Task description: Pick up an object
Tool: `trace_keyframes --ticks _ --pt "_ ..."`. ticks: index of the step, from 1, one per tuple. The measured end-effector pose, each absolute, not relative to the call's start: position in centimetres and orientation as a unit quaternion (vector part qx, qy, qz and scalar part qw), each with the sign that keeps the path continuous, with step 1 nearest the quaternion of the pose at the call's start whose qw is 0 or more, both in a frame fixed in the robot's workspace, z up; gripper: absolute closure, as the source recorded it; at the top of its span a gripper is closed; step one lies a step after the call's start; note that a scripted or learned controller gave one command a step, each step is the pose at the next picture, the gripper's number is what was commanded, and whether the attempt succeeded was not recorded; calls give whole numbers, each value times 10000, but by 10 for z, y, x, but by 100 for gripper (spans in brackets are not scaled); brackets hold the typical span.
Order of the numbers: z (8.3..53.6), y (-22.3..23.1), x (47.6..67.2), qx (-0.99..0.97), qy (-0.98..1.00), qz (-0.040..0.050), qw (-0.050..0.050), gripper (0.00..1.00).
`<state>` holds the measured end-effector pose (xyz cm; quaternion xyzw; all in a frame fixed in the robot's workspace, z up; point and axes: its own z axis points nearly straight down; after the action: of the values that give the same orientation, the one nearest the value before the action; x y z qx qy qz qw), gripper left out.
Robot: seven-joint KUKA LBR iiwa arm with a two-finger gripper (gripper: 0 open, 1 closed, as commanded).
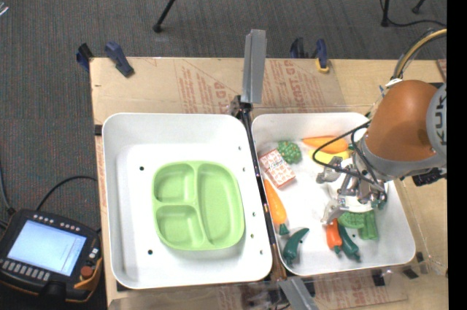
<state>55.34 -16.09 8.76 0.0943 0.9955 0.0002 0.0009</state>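
My gripper (350, 200) is low in the right bin (398, 243), near its right side, under the orange wrist band. It hangs over a cluster of toys: a green and white piece (363, 222), a small orange piece (333, 234) and a dark green piece (349, 246). The arm hides part of this cluster, and I see nothing clearly held. Elsewhere in the same bin lie a red and white box (277, 168), a bumpy green toy (290, 151), an orange-yellow piece (326, 144), an orange carrot (275, 205) and a dark green toy (294, 243).
The left bin (120, 155) holds a light green divided plate (198, 205). A grey upright post (254, 75) stands behind the wall between the bins. Blue clamps (117, 57) grip the cardboard bench's back edge. A teach pendant (47, 252) lies at lower left.
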Motion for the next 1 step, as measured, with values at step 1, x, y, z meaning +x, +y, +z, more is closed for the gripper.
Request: trace_keyframes --ticks 1 --pt "87 -171 475 1002 9950 7 -15 0"
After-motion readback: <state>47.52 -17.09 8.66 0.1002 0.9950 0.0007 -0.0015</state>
